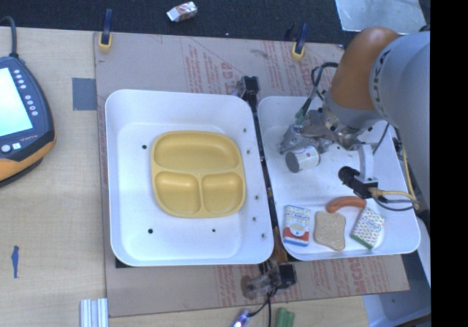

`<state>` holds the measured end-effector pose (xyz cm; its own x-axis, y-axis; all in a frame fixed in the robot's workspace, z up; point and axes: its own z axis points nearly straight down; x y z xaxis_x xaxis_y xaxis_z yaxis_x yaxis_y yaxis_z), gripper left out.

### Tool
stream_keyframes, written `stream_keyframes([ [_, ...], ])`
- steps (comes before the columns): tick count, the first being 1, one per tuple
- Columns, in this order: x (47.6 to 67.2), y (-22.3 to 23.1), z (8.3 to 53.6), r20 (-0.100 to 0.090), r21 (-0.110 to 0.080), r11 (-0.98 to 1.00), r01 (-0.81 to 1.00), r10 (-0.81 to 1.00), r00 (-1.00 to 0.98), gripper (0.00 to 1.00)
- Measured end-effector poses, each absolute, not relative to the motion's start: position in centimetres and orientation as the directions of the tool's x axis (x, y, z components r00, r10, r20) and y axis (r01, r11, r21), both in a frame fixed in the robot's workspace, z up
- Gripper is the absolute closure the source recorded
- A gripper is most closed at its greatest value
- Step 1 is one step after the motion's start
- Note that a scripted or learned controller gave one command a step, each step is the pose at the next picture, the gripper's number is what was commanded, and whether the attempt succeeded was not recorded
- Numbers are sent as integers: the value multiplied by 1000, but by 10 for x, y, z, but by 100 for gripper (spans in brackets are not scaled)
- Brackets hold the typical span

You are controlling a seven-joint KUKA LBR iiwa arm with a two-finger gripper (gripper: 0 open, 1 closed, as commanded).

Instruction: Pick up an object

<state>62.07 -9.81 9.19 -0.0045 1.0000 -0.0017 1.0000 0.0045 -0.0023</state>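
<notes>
- At the far left we are seeing an orange-and-black handheld controller (20, 122) lying on the bench (55, 245), partly cut off by the frame edge.
- The left bin (124, 194) is holding a yellow divided plate (197, 173) with three compartments, sitting near its middle.
- Behind the bins, a small crumpled wrapper (182, 12) is lying on the dark floor.
- In the right bin (278, 117), the gripper (301, 144) is hanging low over the far left part, just above or touching a small grey can (302, 159) lying on its side; we cannot tell how wide the fingers are standing or whether they are gripping anything.
- Along the near edge of that bin we are seeing a small carton (297, 223), a slice of bread (330, 230) just beside it, a sausage (345, 204) behind the bread, and a green-and-white packet (368, 227) at the right.
</notes>
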Motion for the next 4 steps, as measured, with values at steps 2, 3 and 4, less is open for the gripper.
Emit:
stream_keyframes([
  [2, 598, -96, 92, -2, -5, 6, 1000, 1000, -6, 0],
  [3, 600, -96, 105, -2, 0, 8, 1000, 1000, -8, 100],
  [4, 596, -18, 192, 2, -2, 4, 1000, 1000, -4, 100],
])
